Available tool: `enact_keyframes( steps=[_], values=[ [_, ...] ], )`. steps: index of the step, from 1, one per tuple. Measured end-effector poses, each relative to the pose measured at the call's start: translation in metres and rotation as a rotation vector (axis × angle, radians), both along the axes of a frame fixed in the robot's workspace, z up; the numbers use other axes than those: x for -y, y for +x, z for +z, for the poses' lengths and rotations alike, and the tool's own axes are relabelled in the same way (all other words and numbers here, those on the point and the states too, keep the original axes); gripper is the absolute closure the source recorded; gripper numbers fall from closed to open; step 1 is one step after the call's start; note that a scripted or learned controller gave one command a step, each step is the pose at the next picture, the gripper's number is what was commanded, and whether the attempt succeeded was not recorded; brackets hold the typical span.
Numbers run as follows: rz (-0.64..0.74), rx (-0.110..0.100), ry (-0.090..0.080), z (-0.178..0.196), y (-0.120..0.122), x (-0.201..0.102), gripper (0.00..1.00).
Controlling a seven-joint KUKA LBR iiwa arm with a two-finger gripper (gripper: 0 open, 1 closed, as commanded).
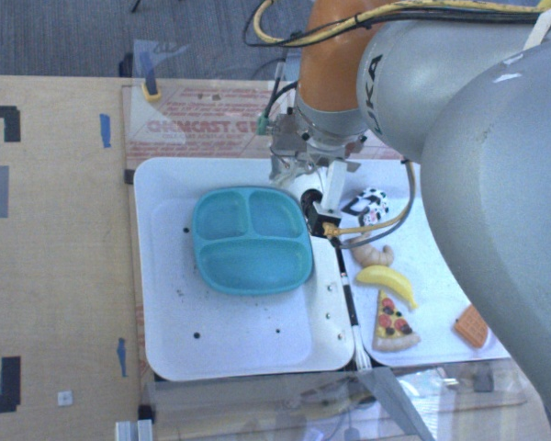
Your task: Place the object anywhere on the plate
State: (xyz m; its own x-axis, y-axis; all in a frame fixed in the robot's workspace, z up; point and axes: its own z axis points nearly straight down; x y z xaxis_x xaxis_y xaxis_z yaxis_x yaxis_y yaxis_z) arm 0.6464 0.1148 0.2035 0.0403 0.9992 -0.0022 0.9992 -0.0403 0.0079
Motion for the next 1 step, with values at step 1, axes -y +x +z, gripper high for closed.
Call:
enact_keyframes(
  steps=[1],
  values=[
    [0.0, 0.0, 0.0, -0.0001, -0.0001, -0.0004, 0.0]
  ],
)
